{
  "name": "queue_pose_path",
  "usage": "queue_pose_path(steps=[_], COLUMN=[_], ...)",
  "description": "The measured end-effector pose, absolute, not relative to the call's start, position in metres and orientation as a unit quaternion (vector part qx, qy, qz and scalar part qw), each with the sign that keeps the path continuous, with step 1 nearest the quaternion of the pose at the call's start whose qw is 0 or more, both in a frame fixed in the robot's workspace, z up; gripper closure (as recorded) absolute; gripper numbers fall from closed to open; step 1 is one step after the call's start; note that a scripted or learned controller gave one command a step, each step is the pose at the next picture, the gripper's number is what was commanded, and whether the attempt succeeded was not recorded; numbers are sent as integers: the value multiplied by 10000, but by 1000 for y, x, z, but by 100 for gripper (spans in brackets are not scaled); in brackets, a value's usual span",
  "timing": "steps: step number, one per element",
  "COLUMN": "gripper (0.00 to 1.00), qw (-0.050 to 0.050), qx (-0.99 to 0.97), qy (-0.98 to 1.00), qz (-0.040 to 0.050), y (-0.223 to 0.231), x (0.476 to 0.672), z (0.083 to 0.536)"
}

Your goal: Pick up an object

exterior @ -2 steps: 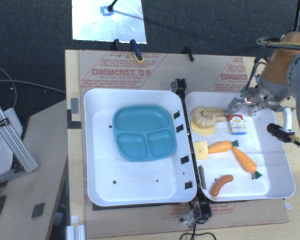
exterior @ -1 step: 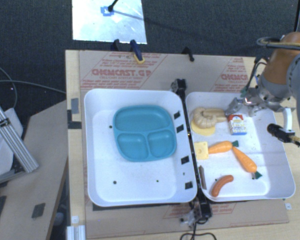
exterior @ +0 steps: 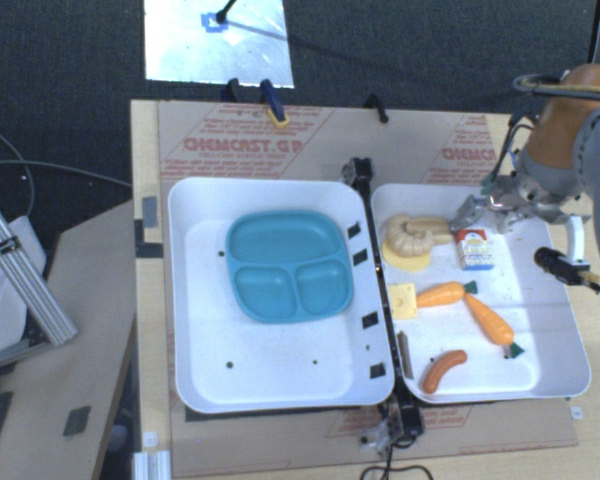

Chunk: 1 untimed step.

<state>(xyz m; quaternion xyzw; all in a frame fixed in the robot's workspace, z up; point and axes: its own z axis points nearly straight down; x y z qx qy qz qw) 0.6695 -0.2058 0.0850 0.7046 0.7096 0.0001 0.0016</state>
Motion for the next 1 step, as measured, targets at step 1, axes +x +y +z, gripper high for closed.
queue_pose_path(steps=[1], gripper=[0], qw=[15], qx=[7046], qy=[7096], qz=[1], y=[-206], x=[669], z=[85])
